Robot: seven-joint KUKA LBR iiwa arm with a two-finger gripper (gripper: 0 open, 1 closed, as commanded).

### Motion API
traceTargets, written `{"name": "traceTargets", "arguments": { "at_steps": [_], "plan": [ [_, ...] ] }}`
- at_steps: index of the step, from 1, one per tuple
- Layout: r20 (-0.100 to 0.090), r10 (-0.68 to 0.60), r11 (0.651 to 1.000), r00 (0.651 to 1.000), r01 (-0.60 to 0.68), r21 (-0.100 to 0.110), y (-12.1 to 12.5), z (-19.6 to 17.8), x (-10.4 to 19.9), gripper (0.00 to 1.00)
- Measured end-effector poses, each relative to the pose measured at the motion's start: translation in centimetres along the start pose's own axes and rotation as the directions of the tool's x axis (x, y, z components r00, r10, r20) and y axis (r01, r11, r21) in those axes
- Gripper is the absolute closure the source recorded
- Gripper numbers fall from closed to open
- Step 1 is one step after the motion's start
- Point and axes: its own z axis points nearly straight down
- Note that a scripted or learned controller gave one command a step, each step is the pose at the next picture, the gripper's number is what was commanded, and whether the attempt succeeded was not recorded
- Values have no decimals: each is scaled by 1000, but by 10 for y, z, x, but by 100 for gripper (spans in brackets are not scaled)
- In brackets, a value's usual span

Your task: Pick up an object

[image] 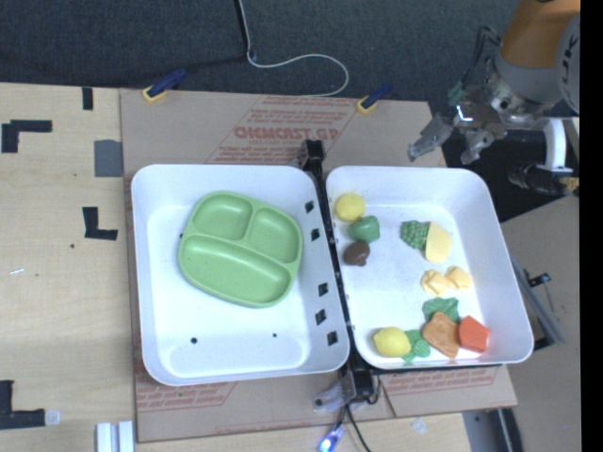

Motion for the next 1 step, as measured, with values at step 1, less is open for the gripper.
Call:
{"name": "traceTargets", "arguments": {
  "at_steps": [1],
  "plan": [
    [0,-2,1000,1000,2,0,0,-10,1,100]
  ]
}}
